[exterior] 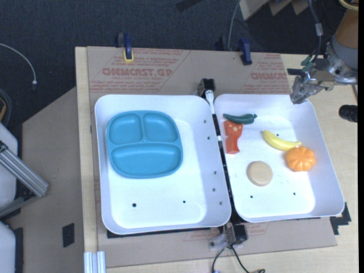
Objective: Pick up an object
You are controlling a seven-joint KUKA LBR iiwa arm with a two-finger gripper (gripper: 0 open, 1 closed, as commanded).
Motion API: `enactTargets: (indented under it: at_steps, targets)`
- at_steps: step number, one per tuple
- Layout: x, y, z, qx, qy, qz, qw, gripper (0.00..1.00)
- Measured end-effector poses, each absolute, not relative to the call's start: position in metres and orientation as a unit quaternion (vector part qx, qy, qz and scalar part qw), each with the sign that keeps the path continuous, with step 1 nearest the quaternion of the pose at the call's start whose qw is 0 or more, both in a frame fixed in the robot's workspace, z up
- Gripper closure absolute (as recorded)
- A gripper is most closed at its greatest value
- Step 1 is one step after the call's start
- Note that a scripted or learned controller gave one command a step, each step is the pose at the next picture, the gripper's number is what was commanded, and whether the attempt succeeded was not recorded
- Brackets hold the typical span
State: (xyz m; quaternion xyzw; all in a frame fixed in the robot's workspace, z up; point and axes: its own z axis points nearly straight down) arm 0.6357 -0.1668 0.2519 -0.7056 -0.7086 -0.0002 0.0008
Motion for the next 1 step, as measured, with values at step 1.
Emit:
enactTargets:
  at_steps: [1]
  targets:
    - [0.6293, -0.1136, 0.2379, -0.705, -0.709, -0.0001, 0.002, 1.00]
